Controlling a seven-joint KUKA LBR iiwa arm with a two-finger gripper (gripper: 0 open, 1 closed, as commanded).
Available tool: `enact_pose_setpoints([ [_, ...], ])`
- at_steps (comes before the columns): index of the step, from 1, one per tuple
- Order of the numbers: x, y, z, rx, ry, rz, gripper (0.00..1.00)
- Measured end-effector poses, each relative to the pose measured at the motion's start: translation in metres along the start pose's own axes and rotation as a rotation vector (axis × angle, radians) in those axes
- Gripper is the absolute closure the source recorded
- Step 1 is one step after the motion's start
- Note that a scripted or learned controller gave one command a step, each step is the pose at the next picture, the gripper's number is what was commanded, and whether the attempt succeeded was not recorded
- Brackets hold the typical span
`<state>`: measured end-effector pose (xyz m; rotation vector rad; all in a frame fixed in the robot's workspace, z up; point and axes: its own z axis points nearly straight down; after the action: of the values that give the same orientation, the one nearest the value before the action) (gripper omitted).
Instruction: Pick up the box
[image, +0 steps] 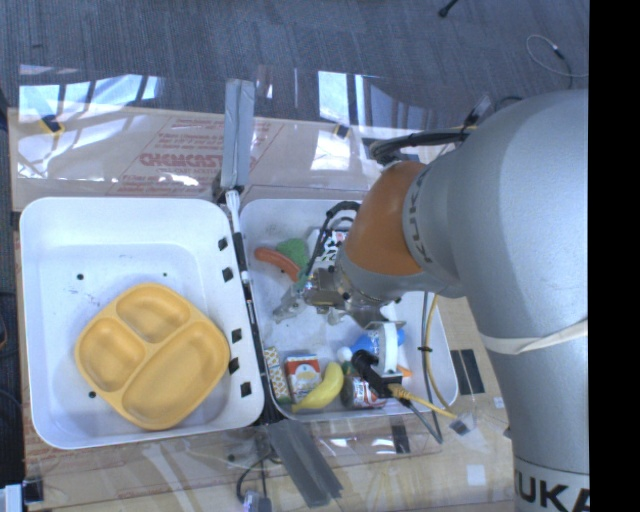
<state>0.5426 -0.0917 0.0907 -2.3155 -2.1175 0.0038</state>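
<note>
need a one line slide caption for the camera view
Grey arm reaching into the right bin above a small box, a banana and other clutter; yellow divided plate in the left bin.

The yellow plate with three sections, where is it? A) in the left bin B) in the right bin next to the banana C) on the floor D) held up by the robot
A: the yellow plate lies flat in the left bin, while the banana and the small box are over in the right bin, where the arm reaches in.
</note>
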Motion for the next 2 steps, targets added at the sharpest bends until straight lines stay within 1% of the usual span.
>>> enact_pose_setpoints([
  [1, -0.009, -0.066, 0.000, -0.001, 0.002, -0.160, 0.00],
  [2, -0.008, -0.063, -0.011, -0.007, 0.001, -0.164, 1.00],
])
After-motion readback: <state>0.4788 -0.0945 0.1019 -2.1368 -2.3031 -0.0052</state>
